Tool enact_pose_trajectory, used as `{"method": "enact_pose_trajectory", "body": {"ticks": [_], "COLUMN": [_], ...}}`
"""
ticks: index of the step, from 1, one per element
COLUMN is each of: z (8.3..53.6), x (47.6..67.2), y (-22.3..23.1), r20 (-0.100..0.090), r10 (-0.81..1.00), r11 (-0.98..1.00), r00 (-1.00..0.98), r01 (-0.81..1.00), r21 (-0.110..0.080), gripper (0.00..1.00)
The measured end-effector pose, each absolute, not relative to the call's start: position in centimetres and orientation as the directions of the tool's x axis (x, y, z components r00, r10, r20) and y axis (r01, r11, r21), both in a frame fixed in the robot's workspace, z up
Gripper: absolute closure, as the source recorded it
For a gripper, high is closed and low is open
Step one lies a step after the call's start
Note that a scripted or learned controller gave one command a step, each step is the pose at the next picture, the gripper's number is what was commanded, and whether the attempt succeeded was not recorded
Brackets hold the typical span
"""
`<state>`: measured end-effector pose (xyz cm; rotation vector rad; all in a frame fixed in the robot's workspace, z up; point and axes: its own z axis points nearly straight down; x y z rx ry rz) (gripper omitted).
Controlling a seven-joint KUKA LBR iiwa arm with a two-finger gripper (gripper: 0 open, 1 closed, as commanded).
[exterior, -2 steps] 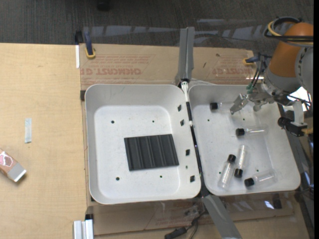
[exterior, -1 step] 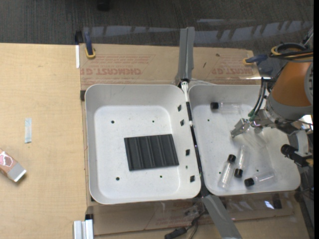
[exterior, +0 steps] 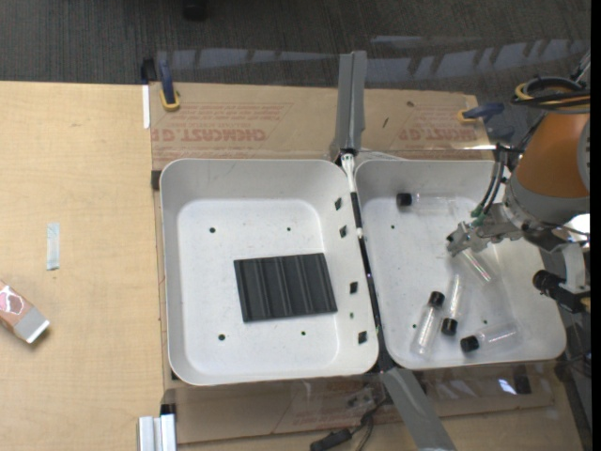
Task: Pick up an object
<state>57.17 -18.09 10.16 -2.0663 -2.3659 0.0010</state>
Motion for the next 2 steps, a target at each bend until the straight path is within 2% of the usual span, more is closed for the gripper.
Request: {"method": "enact_pose_trajectory", "body": {"ticks": [1, 2], "z": [19.1, 21.0], "x": [58.0, 61.7], "y": [-8.3, -6.1], "r20": [-0.001, -0.002], "r10": [0.986, 0.997], "r11": [0.168, 0.075], "r00": [-0.168, -0.075], "r01": [0.986, 0.997], "r21": [-0.001, -0.001], "gripper": [1.00, 1.00]}}
